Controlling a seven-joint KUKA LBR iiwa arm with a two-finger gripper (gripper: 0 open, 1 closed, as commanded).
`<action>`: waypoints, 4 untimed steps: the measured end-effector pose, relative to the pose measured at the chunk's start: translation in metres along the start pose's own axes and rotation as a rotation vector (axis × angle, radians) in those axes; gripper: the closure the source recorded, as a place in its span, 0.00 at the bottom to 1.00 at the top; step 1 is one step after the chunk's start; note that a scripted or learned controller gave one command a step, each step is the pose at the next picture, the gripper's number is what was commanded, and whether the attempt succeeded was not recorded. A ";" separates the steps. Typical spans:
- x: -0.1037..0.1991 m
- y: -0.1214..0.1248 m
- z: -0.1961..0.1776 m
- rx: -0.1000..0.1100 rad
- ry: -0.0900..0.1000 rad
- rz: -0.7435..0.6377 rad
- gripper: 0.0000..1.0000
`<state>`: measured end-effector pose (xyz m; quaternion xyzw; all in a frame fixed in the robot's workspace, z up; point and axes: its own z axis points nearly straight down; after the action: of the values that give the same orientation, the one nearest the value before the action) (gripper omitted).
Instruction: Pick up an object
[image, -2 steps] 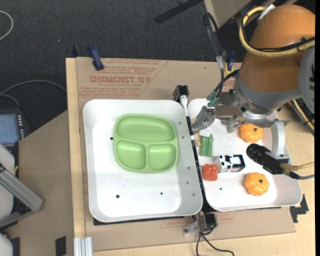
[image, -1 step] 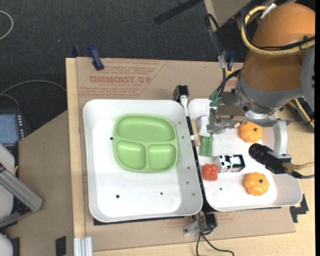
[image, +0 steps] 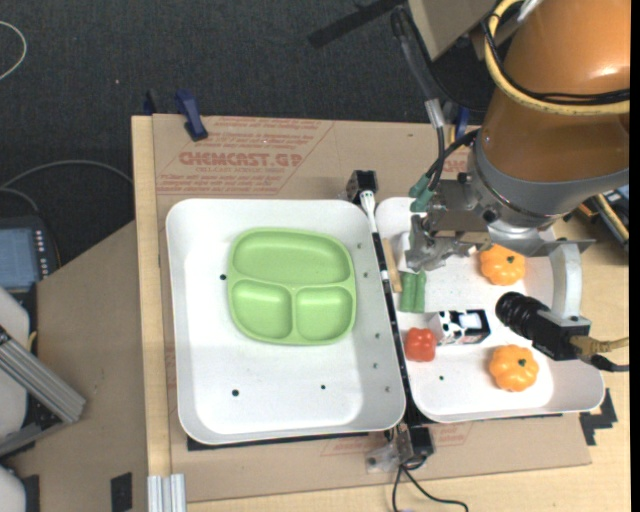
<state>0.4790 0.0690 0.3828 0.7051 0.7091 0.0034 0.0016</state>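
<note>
Green block (image: 412, 292) is lying in the right bin (image: 480, 398), at its left wall, w/ my hand (image: 418, 258) hanging just above its far end. I'm judging this as the approach step, nothing gripped yet. Can't tell if I'm spread or pressed together. Next move calls for a straight drop, clearing the red piece (image: 420, 345) just nearer.

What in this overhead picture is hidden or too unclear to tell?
- The claw: its tips blur against the right bin, so its grip is unreadable.
- Right bin's upper part: covered by the arm.
- Black-and-white object: too small to identify.
- Green object: top hidden under the claw.
</note>
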 end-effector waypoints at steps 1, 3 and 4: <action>0.054 0.002 -0.076 -0.004 0.002 -0.002 1.00; -0.011 0.025 0.066 0.015 -0.003 0.006 1.00; 0.039 0.001 -0.088 -0.011 0.004 -0.001 1.00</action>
<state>0.4795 0.1079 0.4708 0.7047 0.7094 0.0088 0.0039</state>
